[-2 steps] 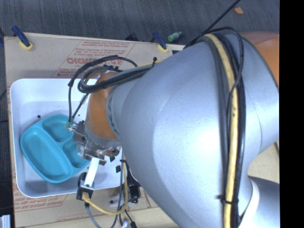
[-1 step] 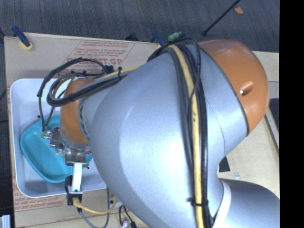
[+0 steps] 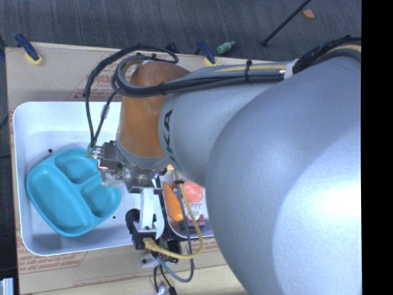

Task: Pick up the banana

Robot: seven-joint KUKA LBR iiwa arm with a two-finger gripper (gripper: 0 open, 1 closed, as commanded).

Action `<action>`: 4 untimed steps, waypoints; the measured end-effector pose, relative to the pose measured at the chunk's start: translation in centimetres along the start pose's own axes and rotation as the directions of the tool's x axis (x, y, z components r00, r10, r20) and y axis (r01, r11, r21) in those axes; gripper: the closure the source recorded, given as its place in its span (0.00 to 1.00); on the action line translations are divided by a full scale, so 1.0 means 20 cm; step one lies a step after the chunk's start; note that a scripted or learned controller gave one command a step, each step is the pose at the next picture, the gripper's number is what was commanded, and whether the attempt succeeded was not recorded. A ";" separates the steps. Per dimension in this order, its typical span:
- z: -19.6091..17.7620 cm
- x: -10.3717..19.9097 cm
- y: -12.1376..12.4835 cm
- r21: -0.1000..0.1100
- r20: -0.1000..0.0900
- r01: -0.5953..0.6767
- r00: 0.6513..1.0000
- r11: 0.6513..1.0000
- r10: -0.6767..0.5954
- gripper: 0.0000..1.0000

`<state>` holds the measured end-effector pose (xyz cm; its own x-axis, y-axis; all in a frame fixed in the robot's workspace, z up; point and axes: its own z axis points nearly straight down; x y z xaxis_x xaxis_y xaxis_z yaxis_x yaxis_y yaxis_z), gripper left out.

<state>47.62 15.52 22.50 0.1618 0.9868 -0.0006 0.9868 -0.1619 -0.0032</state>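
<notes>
Arm (image 3: 264, 165) blocks most of right bin (image 3: 184, 231); banana's spot can't be told.
Gripper (image 3: 136, 178) state: can't tell; beside blue tray (image 3: 67, 192) in left bin (image 3: 37, 121). Orange item (image 3: 174, 206), pink item (image 3: 193, 192) half hidden.

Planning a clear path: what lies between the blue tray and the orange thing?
In the camera view, the arm's wrist hangs over the stretch between the blue tray and the orange thing, hiding whatever lies beneath.

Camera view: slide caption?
Arm leans in; blue tray in left bin, orange item and pink item near its wrist.
</notes>
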 end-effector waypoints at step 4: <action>-0.81 -0.16 0.03 -0.001 -0.002 -0.780 0.626 0.626 0.780 0.00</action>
<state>47.65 12.23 38.70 0.8710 0.4912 -0.0010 0.4912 -0.8710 -0.0004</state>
